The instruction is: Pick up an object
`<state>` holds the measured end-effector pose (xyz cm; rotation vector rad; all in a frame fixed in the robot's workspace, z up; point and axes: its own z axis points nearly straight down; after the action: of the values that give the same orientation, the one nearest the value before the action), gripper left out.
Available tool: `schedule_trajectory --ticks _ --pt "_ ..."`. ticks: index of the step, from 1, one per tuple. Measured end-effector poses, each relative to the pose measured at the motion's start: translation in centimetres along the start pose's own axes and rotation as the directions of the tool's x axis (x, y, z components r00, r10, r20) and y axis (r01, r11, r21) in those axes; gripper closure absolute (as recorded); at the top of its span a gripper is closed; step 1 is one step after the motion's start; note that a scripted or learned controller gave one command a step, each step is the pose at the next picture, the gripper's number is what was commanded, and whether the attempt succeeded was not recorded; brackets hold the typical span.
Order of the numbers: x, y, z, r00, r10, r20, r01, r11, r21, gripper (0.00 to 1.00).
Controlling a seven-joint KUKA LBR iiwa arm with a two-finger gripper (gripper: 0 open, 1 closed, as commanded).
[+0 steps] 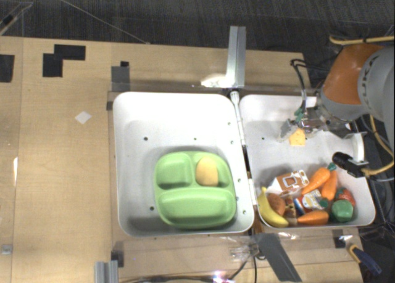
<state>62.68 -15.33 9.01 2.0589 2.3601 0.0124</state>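
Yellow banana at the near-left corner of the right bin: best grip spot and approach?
Take the yellow curved banana at mid-length, from straight above, jaws closing across its narrow width. It lies flat along the right white bin's left wall, curving toward the front. The toy pile presses against its right side, so that jaw has little room; the wall side looks tight too.

Green divided tray (194, 205), yellow lemon (207, 171), yellow banana (270, 209), orange carrots (320, 179), white bins (129, 152)

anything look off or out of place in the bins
Mostly tidy. One small yellow piece sits apart near the gripper in the right bin, away from the toy food pile crowded into its near corner.
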Motion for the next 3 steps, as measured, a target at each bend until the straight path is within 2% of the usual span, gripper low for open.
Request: schedule_trajectory --ticks 1,2,3 --pt "0.1 0.4 -1.4 1.0 -0.002 0.002 0.002 1.0 -0.01 1.0" --pt "5.1 3.3 -0.1 0.997 -0.072 -0.001 0.072 0.997 0.008 1.0" --pt "13.0 4.1 -9.7 0.996 -0.089 -0.002 0.089 0.996 0.004 1.0"
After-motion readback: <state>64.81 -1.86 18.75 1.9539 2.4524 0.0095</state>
